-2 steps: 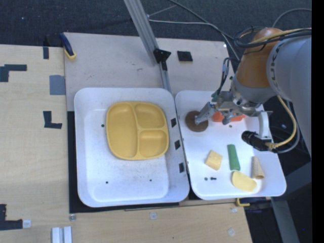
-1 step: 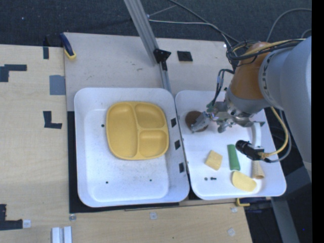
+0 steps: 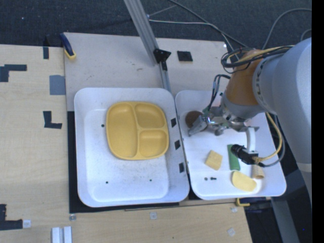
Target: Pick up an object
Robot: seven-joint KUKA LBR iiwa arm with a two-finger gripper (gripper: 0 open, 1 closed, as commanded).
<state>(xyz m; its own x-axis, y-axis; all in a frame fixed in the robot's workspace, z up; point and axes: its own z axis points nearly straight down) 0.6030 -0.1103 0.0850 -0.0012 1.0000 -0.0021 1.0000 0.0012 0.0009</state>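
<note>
Pale wooden bench, dark floor

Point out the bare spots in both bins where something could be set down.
Left bin: a bare strip in front of the yellow tray, and a narrower one to the tray's left. Right bin: crowded by the gripper, brown piece, yellow cube, green block and yellow slice.

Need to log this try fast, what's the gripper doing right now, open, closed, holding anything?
Two-finger gripper: low in the right shallow white bin, beside the small brown round object; open or closed cannot be told.

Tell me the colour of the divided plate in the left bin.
Yellow. The divided plate shows plainly in the camera view, against the white left bin.
</note>
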